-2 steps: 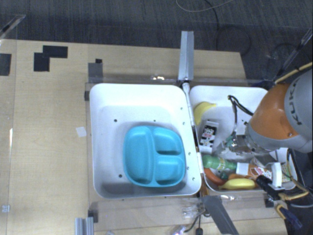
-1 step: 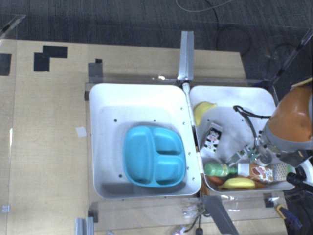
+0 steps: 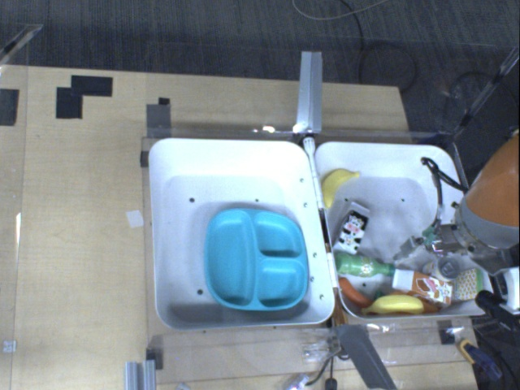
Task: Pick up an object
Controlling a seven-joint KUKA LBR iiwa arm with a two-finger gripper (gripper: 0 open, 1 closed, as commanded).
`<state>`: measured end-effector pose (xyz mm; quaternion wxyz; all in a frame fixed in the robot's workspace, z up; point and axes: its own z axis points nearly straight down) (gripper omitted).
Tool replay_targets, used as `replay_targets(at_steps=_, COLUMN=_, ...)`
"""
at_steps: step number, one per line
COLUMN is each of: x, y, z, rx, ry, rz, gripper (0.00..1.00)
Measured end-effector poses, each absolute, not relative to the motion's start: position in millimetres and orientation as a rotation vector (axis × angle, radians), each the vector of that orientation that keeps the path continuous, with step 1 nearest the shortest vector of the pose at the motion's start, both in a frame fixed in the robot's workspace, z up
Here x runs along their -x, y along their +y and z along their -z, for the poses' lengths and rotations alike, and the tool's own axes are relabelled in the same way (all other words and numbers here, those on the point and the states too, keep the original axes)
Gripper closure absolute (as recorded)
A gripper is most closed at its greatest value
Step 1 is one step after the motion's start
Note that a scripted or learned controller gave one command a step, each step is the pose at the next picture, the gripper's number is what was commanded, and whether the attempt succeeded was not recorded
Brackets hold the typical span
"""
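My gripper [image 3: 433, 249] hangs low over the right part of the right bin [image 3: 382, 154], under the grey wrist and orange band [image 3: 497, 195]. Just below it lie a red and white packet [image 3: 432, 288] and a green bottle [image 3: 367, 267] with a white cap end. A yellow banana [image 3: 397, 304] and an orange carrot-like piece [image 3: 351, 289] rest along the bin's front wall. A black and white box [image 3: 352, 227] leans near the bin's left wall, and a yellow fruit [image 3: 337, 183] sits at its back left. I see nothing clearly held.
The left bin [image 3: 175, 169] holds a blue divided plate [image 3: 256, 258]. A metal post [image 3: 309, 88] stands behind the wall between the bins. A black cable [image 3: 437, 181] runs along the right bin's back right corner. A pale mesh item [image 3: 467, 283] lies at its right edge.
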<state>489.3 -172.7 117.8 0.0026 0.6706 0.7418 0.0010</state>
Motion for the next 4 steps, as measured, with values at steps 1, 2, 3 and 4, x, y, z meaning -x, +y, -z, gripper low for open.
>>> replay_targets(at_steps=1, x=-492.5, y=-108, z=-89, rx=-2.025, ry=2.381, rz=-0.011, gripper=0.0)
replay_targets(at_steps=2, x=-549.1, y=-91, z=-89, rx=-2.066, ry=2.348, rz=-0.014, gripper=0.0)
replay_targets(at_steps=3, x=-606.6, y=-86, z=-88, rx=-2.065, ry=2.351, rz=-0.012, gripper=0.0)
replay_targets(at_steps=4, x=-661.1, y=-106, z=-89, rx=-2.039, ry=2.438, rz=0.042, gripper=0.0)
